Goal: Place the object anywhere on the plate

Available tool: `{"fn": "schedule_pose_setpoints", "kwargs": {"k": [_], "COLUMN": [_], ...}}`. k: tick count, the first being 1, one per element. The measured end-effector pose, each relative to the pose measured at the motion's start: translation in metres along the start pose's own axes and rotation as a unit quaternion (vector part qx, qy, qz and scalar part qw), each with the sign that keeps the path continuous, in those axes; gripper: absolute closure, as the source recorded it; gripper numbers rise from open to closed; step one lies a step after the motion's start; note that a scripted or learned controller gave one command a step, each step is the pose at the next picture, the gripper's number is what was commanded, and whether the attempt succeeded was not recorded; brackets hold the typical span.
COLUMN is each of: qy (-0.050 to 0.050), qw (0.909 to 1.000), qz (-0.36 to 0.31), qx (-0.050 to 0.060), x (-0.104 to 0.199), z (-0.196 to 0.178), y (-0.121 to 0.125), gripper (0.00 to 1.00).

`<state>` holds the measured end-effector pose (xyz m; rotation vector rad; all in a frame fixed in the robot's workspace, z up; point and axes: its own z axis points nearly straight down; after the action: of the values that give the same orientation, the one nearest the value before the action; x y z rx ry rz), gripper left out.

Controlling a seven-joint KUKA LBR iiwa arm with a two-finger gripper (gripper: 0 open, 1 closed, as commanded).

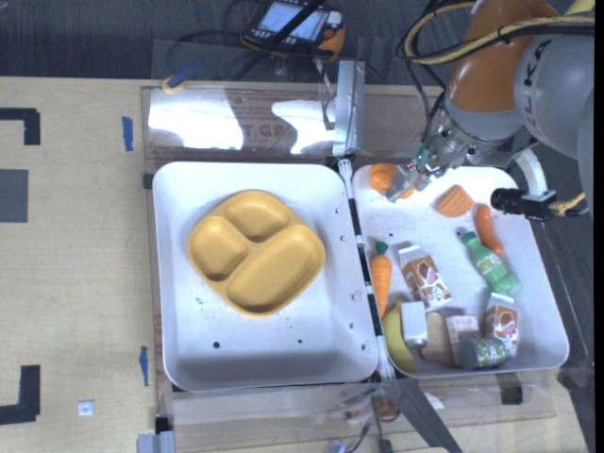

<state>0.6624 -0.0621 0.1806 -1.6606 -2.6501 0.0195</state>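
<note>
In the right bin, far left corner, we find the claw lowered beside a small orange object; its closure we cannot tell. The yellow plate sits in the left bin. We advise confirming a firm pinch before lifting.

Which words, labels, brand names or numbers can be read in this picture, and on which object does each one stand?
No text can be read here.
Two small cartons: printed pictures, any lettering too blurred.
Green bottle: label too small to read.
Small can: print too blurred.
Handheld device behind the bins: lit screen, content too small to read.
</note>
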Motion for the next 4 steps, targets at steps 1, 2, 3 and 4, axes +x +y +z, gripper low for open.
{"fn": "schedule_pose_setpoints", "kwargs": {"k": [1, 2, 3, 4], "qy": [-0.005, -0.002, -0.003, -0.003], "qw": [0.9985, 0.9978, 0.9805, 0.9666], "qz": [-0.054, -0.066, -0.196, -0.256], "qx": [-0.006, -0.007, -0.006, -0.006], "x": [0.038, 0.134, 0.143, 0.152], "z": [-0.005, -0.002, -0.019, -0.052], "y": [0.022, -0.001, -0.021, -0.129], "gripper": [1.00, 1.00, 1.00, 1.00]}}
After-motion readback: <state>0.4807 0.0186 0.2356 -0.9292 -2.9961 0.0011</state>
